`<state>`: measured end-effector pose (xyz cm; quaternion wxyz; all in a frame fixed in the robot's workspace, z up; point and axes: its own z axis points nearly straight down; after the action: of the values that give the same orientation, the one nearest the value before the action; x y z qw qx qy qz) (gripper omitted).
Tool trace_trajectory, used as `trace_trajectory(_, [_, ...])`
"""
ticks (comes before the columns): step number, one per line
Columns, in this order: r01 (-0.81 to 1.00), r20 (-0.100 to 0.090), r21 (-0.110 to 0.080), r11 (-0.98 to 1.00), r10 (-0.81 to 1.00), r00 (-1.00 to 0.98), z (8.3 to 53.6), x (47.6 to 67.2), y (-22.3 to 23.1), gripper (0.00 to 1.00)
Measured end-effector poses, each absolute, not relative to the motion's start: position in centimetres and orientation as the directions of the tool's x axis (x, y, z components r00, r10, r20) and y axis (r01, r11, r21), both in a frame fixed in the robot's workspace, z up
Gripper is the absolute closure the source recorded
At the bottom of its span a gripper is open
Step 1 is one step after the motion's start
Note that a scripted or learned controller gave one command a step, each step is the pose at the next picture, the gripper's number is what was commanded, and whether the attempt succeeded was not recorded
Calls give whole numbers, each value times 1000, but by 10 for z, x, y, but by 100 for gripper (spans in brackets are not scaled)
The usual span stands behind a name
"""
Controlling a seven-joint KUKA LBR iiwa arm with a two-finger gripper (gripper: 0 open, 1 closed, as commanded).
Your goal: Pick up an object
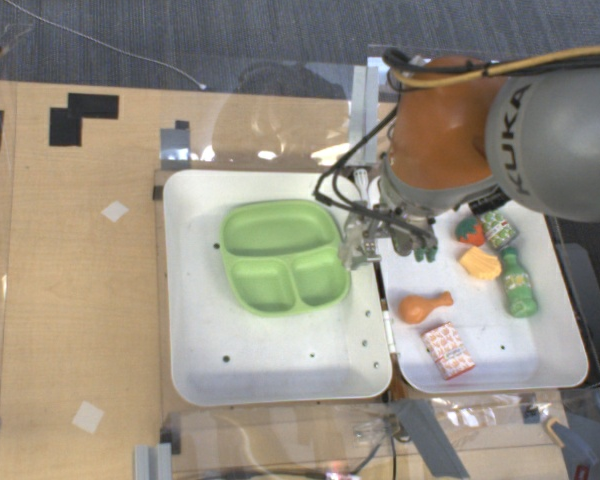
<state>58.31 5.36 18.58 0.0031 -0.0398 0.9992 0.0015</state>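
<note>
While the hand (365, 240), grip unclear, hovers at the green tray's (280, 256) right edge.

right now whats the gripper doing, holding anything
Two-finger gripper: at the right rim of the green divided plastic plate; open or closed cannot be told, nothing seen held.

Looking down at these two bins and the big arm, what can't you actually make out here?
- Claw: tangled among cables, so open or shut is unclear.
- Red toy: partly covered by the arm.
- Right bin: its far end lies under the arm.
- Patterned box: print too small to read.
</note>
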Motion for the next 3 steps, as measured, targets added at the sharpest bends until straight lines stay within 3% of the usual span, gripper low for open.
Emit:
trace_trajectory(1, [-428, -14, -5, 904, -428, -904, 274, 508, 34, 100])
trace_trajectory(2, [-198, -3, 2, 980, -198, -980, 184, 503, 74, 100])
trace_trajectory(3, [104, -5, 4, 995, 104, -995, 172, 495, 166, 100])
